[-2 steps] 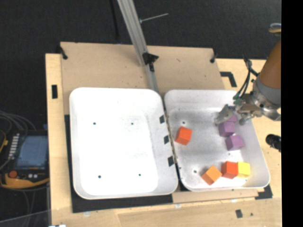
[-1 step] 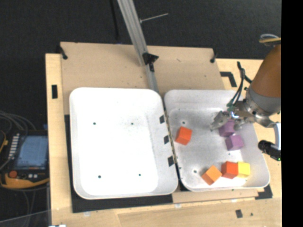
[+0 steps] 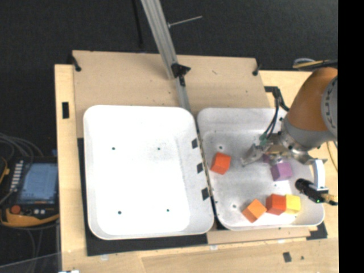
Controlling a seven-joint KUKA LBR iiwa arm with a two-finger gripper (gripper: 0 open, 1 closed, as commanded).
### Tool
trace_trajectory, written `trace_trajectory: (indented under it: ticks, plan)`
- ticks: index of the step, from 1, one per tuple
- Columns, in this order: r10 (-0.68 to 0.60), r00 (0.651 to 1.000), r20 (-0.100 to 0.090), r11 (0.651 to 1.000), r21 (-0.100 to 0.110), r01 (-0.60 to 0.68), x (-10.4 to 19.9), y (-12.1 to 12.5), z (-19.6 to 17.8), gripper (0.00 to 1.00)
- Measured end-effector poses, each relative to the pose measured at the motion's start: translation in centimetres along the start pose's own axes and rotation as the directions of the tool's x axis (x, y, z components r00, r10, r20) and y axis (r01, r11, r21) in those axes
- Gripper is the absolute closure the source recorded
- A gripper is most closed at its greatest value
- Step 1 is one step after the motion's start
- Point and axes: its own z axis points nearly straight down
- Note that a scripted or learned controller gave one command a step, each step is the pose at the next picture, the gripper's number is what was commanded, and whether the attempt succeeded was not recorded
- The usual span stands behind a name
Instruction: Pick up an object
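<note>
Two shallow white bins sit side by side on the bench; left bin (image 3: 142, 169), right bin (image 3: 239, 124). The arm (image 3: 310, 110), grey with an orange band, reaches in from the right over the right bin's right half. The gripper (image 3: 263, 154) hangs low above the middle of that bin, its metal fingers pointing left; how far open they stand cannot be told from this angle, and no object shows between them. A purple block (image 3: 281, 169) lies just beside the gripper, on its near right side, partly tucked under the wrist. An orange cube (image 3: 220, 164) rests left of the gripper, near the bin's left wall, apart from the fingers. Along the near edge sits a cluster: an orange block (image 3: 255, 210), a red cube (image 3: 276, 204) touching it on the right, and a yellow cube (image 3: 293, 203) against the red one. A metal pole (image 3: 162, 33) slants across the far side of the bench.
</note>
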Motion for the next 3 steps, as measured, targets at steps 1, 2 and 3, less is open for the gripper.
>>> trace_trajectory:
  ticks: [1, 2, 3]
  plan:
    - [0.005, 1.000, -0.002, 1.000, -0.010, -0.005, 0.0, 0.2, -1.4, 1.00]
    - [-0.008, 1.000, 0.000, 1.000, -0.013, 0.008, 0.1, 1.4, -7.2, 1.00]
    - [-0.009, 1.000, 0.000, 1.000, -0.013, 0.009, 0.0, 1.5, -12.6, 1.00]
